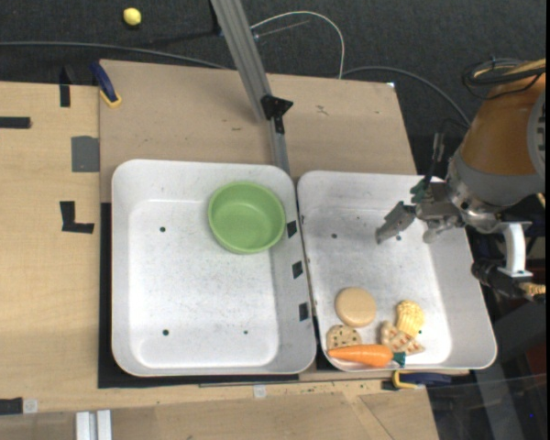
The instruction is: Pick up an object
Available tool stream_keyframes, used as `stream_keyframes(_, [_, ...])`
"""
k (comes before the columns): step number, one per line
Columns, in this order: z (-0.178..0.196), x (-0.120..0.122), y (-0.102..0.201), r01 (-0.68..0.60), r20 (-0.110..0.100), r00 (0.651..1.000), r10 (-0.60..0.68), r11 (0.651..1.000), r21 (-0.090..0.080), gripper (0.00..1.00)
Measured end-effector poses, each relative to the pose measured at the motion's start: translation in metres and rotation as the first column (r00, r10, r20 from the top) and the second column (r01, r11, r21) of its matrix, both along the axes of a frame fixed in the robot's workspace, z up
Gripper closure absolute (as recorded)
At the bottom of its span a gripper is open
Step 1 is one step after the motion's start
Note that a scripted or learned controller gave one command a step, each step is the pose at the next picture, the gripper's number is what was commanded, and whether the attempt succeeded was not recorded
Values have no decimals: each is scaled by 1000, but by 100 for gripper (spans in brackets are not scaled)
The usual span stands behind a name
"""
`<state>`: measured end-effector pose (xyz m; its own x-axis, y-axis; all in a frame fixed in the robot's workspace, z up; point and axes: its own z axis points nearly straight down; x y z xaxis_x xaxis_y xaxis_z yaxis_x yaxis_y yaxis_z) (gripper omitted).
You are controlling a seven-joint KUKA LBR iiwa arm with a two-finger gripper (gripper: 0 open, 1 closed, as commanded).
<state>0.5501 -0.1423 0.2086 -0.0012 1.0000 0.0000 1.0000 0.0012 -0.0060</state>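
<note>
Several light, rigid toy foods (376,333) cluster in the right bin's (458,273) corner; the gripper (411,225) hangs apart, empty; the round biscuit (356,306) looks easiest across its edges.

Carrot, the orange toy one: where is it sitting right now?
The orange toy carrot lies flat along the near edge of the right white bin, just below the round tan cookie and beside the yellow toy food pieces.

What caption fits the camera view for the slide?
Arm's gripper hovers over the right bin, above toy food; green bowl sits in left bin.
</note>
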Motion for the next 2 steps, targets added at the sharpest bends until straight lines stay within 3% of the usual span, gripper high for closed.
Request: stream_keyframes(2, [-118, -9, 3, 0, -2, 1000, 0, 1000, 1, 0])
